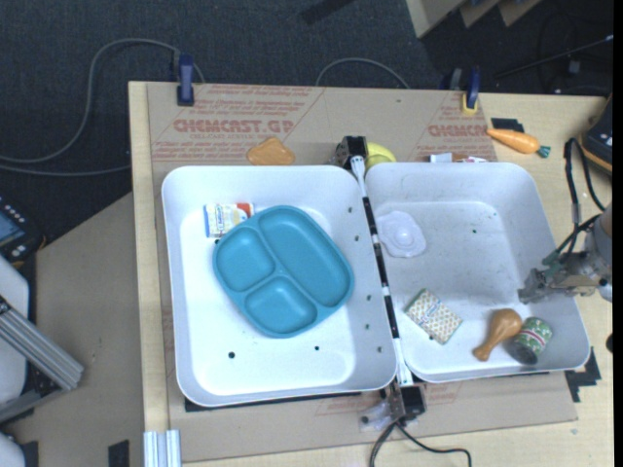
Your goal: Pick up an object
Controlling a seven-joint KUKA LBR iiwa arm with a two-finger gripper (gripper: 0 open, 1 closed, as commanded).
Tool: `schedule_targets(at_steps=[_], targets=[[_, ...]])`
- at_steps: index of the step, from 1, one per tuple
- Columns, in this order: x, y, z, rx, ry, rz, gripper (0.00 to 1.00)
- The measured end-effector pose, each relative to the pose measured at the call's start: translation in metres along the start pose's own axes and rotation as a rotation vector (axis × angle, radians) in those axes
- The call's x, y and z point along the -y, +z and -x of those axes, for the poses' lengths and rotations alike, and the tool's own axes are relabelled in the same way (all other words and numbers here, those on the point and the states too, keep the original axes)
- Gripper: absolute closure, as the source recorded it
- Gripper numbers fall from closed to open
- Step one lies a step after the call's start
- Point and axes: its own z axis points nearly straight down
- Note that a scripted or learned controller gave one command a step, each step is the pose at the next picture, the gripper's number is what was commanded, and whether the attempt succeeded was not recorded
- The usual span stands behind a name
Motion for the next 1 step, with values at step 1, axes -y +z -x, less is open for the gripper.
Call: schedule_targets(at_steps=[1], targets=[[-0.0006,-0.0099,0.0002,0.002,0.0,0.002,1.0]])
